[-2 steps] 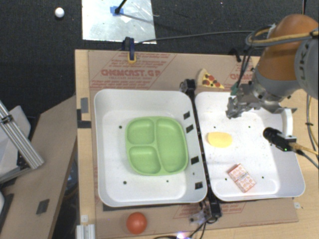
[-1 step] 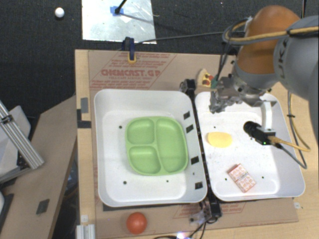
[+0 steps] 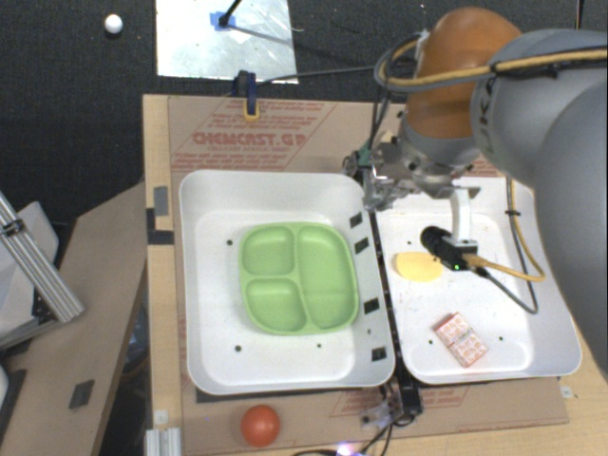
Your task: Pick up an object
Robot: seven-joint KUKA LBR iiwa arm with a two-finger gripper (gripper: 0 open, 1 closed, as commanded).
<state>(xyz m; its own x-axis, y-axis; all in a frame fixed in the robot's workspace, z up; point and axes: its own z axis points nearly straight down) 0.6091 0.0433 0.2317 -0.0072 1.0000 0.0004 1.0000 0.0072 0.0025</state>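
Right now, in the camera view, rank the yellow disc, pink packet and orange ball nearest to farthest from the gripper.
1. yellow disc, right bin, below the gripper.
2. pink packet, right bin, near front.
3. orange ball, outside, before left bin.

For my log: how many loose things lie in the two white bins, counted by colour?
Green: 1, the divided tray
Yellow: 1, the flat piece
Pink: 1, the small patterned block
Total: 3
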